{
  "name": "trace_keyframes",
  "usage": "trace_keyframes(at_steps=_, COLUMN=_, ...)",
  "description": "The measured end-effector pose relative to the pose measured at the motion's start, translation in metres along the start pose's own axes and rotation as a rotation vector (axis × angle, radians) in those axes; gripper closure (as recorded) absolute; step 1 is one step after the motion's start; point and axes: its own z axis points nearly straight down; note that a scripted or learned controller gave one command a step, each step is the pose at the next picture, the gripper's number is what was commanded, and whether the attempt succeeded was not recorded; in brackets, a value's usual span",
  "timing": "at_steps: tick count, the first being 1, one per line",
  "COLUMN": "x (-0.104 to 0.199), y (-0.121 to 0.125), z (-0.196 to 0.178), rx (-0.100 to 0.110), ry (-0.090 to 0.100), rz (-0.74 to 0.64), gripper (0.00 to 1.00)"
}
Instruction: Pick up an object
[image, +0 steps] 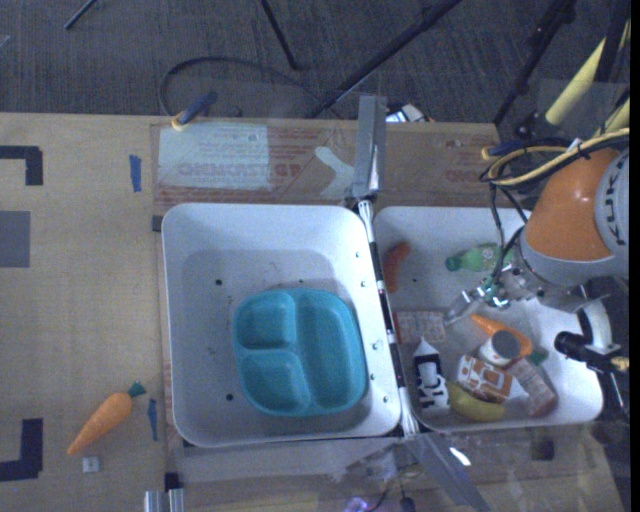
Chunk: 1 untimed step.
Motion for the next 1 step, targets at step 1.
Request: trace_keyframes(at_steps=1, x=-0.0017, y=0.0005, z=-0.0110, rx=-0.004, ry=-0.002, rz=0.003, gripper=1.00)
